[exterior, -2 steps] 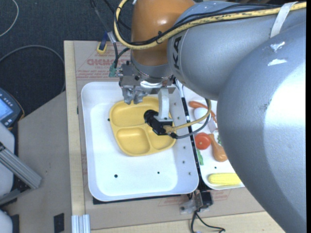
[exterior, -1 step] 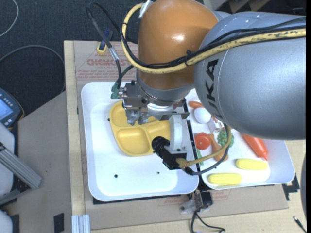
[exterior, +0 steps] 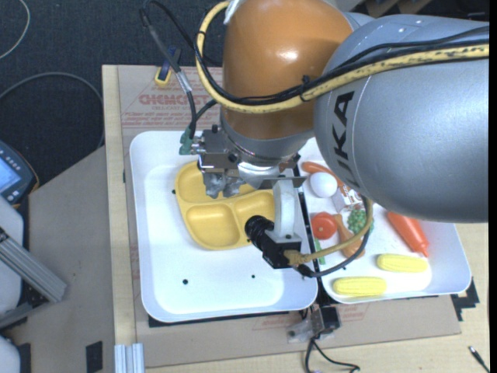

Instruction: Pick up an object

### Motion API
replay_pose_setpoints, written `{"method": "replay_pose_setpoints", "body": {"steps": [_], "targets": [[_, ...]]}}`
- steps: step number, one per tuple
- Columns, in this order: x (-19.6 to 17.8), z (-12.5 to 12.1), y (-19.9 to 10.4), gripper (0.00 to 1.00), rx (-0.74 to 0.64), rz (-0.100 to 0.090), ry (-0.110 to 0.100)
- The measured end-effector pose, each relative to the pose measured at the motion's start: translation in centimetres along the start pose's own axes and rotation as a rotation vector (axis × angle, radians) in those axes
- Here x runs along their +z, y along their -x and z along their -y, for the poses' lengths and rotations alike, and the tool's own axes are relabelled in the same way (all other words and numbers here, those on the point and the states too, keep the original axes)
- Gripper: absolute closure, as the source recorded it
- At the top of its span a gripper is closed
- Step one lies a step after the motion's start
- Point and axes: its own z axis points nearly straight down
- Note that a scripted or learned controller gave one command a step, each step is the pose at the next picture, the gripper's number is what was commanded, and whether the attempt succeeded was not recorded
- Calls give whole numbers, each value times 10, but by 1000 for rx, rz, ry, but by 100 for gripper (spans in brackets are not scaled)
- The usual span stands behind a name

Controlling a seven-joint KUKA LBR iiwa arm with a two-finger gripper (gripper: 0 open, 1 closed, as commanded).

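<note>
A yellow divided plate (exterior: 208, 225) lies in the left bin (exterior: 217, 286), toward its right side. My gripper (exterior: 223, 183) hangs low over the plate's upper compartment, at or just above its surface. The big orange and grey wrist above covers much of the plate's far part. I see nothing lifted off the bin floor.
The right bin (exterior: 454, 274) holds toy food: a white egg (exterior: 322, 183), a red tomato (exterior: 324, 225), green peas (exterior: 356, 220), an orange carrot (exterior: 408, 232) and two yellow corn cobs (exterior: 401, 263) (exterior: 359, 287). Cables loop round the wrist. A cardboard sheet (exterior: 124, 130) lies under the bins.
</note>
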Motion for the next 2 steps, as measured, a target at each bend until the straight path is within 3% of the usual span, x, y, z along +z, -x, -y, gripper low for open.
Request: {"method": "replay_pose_setpoints", "body": {"steps": [1, 2], "targets": [[98, 15, 54, 100, 8, 7, -13], [82, 13, 50, 100, 4, 0, 0]]}}
